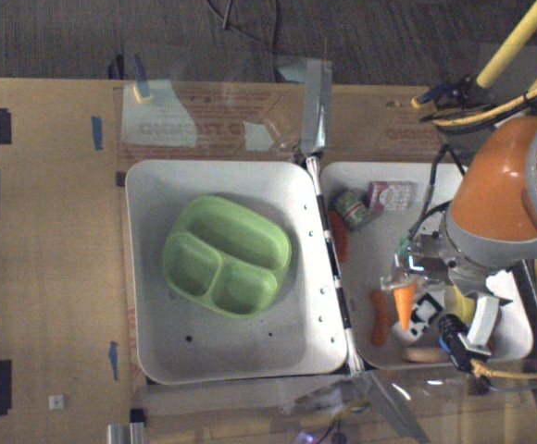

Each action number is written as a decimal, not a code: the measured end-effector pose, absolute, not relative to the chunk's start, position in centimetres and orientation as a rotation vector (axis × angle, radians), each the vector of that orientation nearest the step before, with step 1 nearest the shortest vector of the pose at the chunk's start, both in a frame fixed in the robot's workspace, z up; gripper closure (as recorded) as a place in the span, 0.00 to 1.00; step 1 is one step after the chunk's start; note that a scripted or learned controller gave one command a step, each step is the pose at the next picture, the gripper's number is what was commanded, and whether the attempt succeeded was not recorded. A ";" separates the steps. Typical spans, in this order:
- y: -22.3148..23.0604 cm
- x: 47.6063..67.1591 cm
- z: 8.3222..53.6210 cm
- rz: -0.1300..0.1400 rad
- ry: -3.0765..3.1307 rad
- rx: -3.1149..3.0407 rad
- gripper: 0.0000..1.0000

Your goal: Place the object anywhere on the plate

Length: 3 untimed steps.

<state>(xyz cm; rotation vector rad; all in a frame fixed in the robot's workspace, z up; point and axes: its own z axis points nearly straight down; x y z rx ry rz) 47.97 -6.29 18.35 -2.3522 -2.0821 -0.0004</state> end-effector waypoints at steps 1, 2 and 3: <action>-5.1 48.1 18.4 0.002 -2.307 -2.128 1.00; 4.7 53.4 22.5 0.001 -2.277 -2.164 1.00; 10.4 59.0 20.6 0.001 -2.382 -2.051 1.00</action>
